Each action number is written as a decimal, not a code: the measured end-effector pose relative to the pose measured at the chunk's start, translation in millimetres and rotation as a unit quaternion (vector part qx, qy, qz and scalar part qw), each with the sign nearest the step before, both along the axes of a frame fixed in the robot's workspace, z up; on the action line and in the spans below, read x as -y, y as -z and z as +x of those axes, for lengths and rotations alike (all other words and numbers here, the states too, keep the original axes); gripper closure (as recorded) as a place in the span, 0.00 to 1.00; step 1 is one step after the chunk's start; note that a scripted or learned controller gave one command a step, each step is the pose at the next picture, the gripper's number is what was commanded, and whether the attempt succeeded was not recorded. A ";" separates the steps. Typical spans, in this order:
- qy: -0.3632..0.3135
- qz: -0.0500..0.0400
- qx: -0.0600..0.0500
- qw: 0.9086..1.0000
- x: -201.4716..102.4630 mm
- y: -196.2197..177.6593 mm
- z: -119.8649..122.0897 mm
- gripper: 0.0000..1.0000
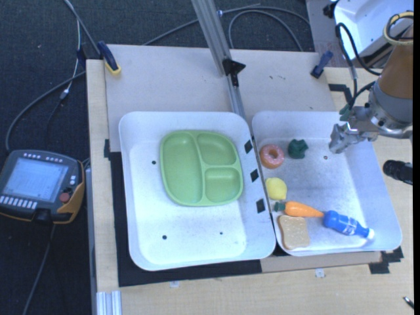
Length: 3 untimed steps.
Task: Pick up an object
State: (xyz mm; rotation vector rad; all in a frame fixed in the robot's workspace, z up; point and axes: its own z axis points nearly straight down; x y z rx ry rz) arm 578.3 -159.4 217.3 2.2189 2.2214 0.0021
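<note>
While I am hanging my gripper (338, 140) over the upper right part of the right bin (387, 209), nothing is sitting between my fingers, and I cannot tell from this slant whether they are spread or closed. The things I could be picking are all lying in this bin, to the left of and below me: a pink donut (272, 155) and a dark green piece (298, 148) near the top, a yellow lemon (277, 189), an orange carrot (303, 209), a slice of bread (294, 232) and a blue bottle (345, 224) toward the near wall.

I am judging the lower group risky: the lemon, carrot and bread are lying almost touching, so coming down there could be nudging a neighbour or pinching two at once. The bottle is lying on its side and looks likely to roll away from a closing finger. The donut is sitting close to the bin's left wall, where a finger could be catching the rim.

My wrist is reaching in from the right, tilted down and leftward. The green plate (200, 167) is resting in the left bin (141, 241).
</note>
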 end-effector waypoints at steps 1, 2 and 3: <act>-0.002 0.001 -0.002 1.000 -59.4 -5.4 -16.4 1.00; -0.002 0.002 -0.003 1.000 -110.3 3.9 -24.3 1.00; -0.003 0.002 -0.003 1.000 -165.1 11.2 -32.5 1.00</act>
